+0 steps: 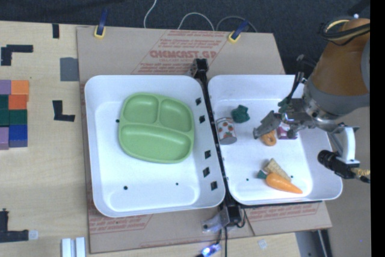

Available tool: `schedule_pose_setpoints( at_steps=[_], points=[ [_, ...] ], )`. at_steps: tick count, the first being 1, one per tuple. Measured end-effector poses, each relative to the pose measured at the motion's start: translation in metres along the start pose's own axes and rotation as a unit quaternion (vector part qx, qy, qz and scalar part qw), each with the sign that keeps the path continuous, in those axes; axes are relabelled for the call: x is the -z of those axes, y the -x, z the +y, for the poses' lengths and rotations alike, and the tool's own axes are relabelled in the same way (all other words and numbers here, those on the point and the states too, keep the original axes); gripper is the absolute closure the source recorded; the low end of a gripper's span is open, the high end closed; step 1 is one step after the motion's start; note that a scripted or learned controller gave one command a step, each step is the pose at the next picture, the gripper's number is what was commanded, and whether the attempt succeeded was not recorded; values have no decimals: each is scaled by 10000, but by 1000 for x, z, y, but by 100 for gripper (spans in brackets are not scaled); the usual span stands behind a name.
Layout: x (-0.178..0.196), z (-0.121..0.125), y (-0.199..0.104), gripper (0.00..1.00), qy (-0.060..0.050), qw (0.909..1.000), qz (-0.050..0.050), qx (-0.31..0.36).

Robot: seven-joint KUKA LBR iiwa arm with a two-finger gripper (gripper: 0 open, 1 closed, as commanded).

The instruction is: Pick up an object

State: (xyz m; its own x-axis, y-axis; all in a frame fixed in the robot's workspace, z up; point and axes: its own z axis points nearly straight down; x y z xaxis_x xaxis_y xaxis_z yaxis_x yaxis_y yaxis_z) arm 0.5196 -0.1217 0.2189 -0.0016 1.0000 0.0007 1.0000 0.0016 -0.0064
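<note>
My gripper hangs over the right-hand part of the right bin, its fingers spread open with nothing between them. A small orange piece lies just under the left finger. A bit of purple shows by the gripper's body. An orange carrot toy with a beige cone beside it lies near the bin's front. A dark green toy and a small white-and-red object sit toward the bin's left side.
The left bin holds a green divided plate. A black divider runs between the bins. Coloured blocks sit at the bench's far left. The arm's grey and orange body rises at the right.
</note>
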Motion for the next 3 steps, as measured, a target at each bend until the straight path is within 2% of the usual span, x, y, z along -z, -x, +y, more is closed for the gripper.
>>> schedule_pose_setpoints(
  at_steps=[2,3],
  points=[
    [-125,8,-1,0,-5,10000,2,-1],
    [-112,9,-1,100,9,10000,2,7]
  ],
)
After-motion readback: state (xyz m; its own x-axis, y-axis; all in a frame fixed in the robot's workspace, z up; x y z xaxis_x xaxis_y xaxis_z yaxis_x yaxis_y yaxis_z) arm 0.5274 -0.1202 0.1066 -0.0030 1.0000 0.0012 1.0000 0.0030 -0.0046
